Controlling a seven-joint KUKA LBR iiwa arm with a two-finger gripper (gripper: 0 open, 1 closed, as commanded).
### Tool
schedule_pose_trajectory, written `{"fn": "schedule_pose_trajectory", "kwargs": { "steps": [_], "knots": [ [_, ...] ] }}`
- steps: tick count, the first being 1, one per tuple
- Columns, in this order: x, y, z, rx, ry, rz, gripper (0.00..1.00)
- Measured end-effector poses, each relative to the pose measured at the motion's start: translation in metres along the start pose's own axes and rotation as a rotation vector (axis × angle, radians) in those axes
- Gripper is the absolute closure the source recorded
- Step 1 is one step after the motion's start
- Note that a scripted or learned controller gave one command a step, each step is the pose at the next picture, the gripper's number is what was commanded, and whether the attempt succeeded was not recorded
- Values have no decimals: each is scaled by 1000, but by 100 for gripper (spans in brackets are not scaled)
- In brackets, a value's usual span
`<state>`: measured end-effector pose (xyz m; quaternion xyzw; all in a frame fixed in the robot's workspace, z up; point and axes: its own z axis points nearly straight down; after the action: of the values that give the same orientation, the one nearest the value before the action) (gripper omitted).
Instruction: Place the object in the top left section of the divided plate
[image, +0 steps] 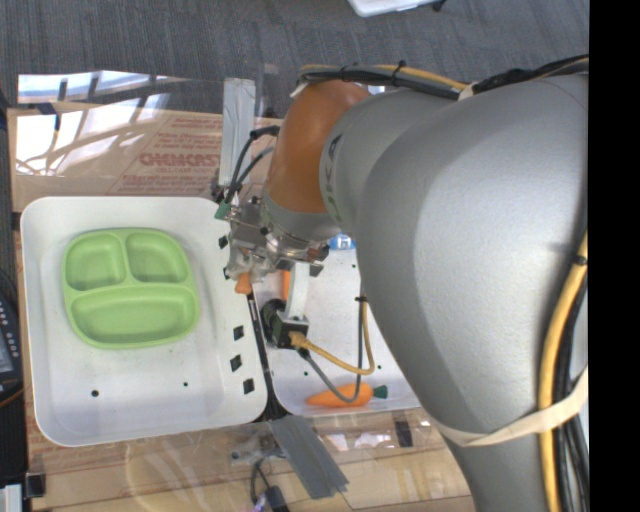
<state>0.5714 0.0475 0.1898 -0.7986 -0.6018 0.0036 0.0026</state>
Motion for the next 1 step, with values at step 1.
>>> {"fn": "schedule_pose_trajectory", "kwargs": {
  "steps": [1],
  "knots": [
    [1,-1,-9,5,-2,-10,100]
  ]
}}
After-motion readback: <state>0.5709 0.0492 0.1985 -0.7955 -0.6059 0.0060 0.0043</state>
